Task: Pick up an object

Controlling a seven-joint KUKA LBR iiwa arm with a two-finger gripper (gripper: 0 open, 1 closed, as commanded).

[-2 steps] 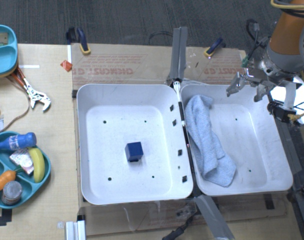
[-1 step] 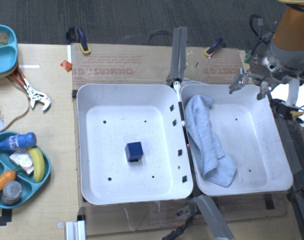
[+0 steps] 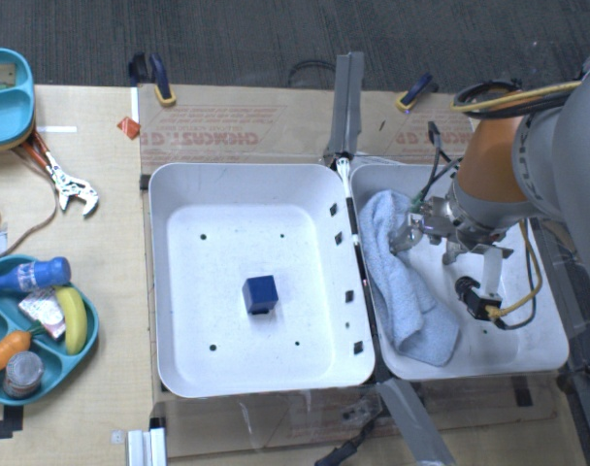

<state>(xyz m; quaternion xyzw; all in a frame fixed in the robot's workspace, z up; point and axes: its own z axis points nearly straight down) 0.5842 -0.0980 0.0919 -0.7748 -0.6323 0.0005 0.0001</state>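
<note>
Camera view: end effector (image 3: 418, 229) over right bin (image 3: 528, 348) beside light-blue towel (image 3: 397, 280), grip state unclear; blue cube (image 3: 261, 293) in left bin (image 3: 179, 260); cardboard lettering unreadable.

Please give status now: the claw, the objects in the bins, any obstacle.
Claw low in right bin, at the blue towel; fingers unclear. Blue cube alone in left bin, untouched. No obstacle seen.

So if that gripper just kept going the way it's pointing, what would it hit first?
Most likely the light blue towel lying crumpled in the right bin. The gripper hangs over that bin, aimed down at the towel's upper part, though its height above the cloth is hard to judge.
</note>
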